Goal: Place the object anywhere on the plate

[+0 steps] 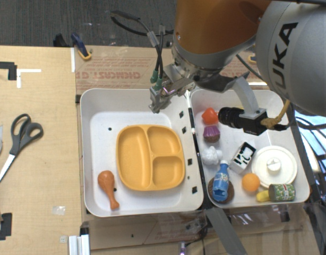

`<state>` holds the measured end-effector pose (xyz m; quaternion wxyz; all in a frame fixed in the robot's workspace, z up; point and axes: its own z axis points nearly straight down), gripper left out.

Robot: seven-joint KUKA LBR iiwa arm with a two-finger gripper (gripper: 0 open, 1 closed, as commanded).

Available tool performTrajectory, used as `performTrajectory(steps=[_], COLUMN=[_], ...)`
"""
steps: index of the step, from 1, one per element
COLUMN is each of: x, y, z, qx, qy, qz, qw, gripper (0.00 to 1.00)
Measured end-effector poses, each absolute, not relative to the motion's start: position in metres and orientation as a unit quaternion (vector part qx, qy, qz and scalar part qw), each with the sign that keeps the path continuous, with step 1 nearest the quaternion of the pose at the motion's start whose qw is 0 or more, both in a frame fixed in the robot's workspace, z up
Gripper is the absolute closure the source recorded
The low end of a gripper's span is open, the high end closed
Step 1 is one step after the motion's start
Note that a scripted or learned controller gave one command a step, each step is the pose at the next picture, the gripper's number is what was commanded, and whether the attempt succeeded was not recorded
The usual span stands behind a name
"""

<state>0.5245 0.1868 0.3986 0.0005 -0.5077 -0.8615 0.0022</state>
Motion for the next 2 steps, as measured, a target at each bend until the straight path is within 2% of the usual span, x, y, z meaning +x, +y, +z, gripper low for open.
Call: performTrajectory(steps=[1, 2], x=[0.485, 0.478], y=[0.182, 0.223], z=[0.421, 0.285], qx=[-0.335, -0.293], qy=[-0.942, -0.956], qz=[0.0008, 0.0012], qw=[0.000, 0.001], gripper=[1.00, 1.00])
